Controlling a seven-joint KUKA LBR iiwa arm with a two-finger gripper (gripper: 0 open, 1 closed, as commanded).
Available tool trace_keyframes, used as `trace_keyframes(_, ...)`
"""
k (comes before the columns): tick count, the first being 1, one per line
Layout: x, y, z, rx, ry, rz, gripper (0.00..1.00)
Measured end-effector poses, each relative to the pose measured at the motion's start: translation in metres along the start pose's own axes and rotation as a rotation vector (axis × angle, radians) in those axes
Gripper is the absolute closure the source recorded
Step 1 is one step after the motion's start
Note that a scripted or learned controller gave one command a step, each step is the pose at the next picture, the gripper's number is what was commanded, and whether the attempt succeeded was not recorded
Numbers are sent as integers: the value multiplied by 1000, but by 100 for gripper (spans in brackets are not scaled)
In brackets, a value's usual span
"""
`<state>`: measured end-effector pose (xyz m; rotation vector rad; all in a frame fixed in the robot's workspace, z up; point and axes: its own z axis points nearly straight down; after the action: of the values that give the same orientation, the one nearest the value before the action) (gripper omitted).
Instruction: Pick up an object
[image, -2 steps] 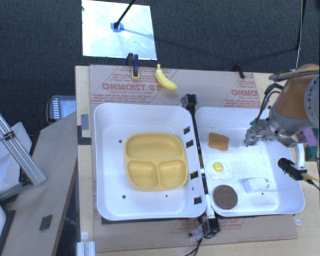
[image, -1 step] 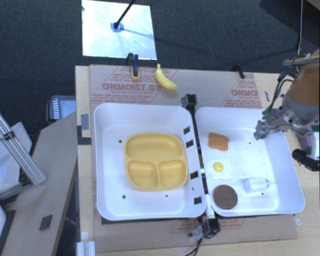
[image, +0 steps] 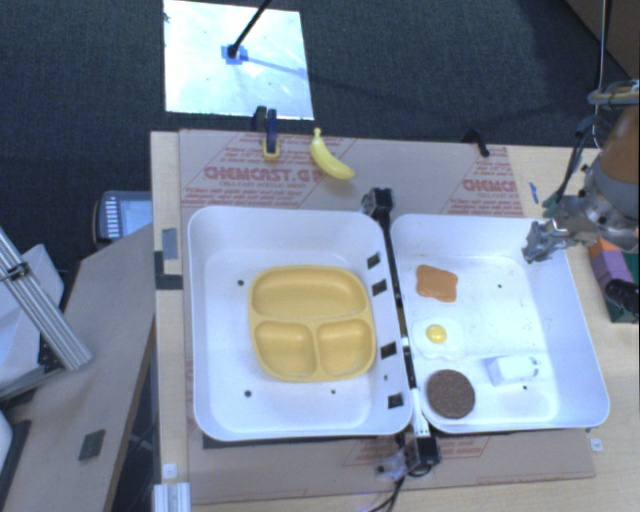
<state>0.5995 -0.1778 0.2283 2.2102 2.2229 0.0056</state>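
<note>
Arm: grey robot arm (image: 618, 150) with orange band reaching in from the right, hanging over the far right corner of the right bin.
Fingers: two-finger gripper (image: 537, 243) hovering just above the far right rim of the right bin, touching no object; too small and dark to tell whether spread or closed.
Left bin: shallow white plastic bin (image: 215, 330) lying on the counter (image: 330, 470), carrying a yellow three-compartment plastic tray (image: 305, 322) at its middle.
Right bin: shallow white plastic bin (image: 570, 330) sitting just beside the left one, holding four things.
Task objects: orange flat toy piece (image: 437, 283) lying toward the far left of the right bin; white toy fried egg with yellow yolk (image: 438, 336) resting nearer, below it; brown round toy patty (image: 450, 393) sitting in the near left corner; small white block (image: 513, 369) lying to the patty's right.
Beyond the bins: yellow toy banana (image: 329, 158) lying on the counter's far side, close to a yellow clamp (image: 270, 136).
</note>
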Motion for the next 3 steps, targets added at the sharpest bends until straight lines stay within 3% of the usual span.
trace_keyframes(1, 0, 2, -55, -1, 0, 0, 100)
trace_keyframes(3, 117, 5, -30, 6, 5, -5, 100)
